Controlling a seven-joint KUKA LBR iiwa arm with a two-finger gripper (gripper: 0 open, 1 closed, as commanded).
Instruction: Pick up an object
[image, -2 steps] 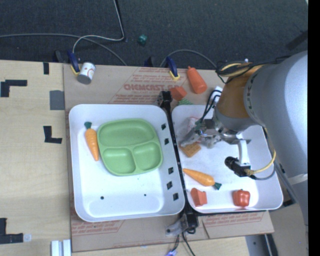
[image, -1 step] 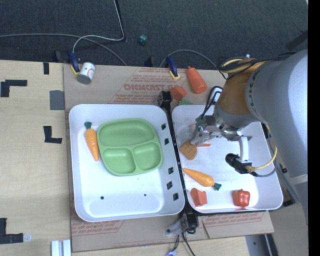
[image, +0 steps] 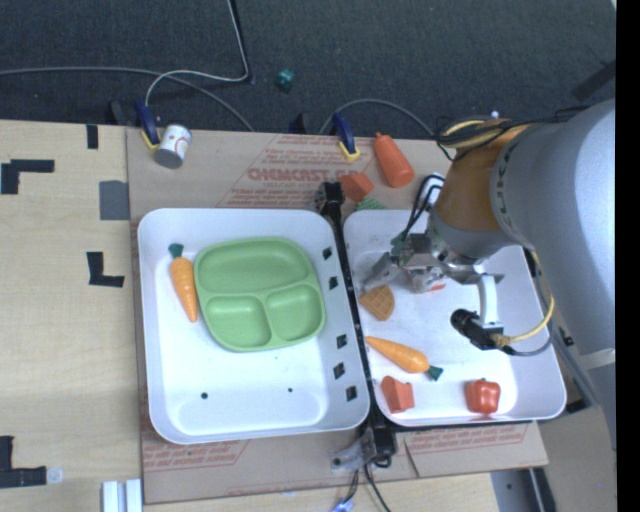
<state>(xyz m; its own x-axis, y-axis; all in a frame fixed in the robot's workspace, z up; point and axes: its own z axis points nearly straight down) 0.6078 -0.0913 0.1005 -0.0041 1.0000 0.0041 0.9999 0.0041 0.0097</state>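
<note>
The gripper, jaw state impossible to tell, hangs over the right bin near its left edge, just above a tan waffle-like piece.

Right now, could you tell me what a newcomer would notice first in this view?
Probably the big grey arm with its orange band, reaching in from the right over the right bin. Next, the green divided plate in the left bin, with a toy carrot beside it.

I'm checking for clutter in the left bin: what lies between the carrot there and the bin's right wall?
The camera view shows the green divided plate between the carrot and the left bin's right wall.
</note>
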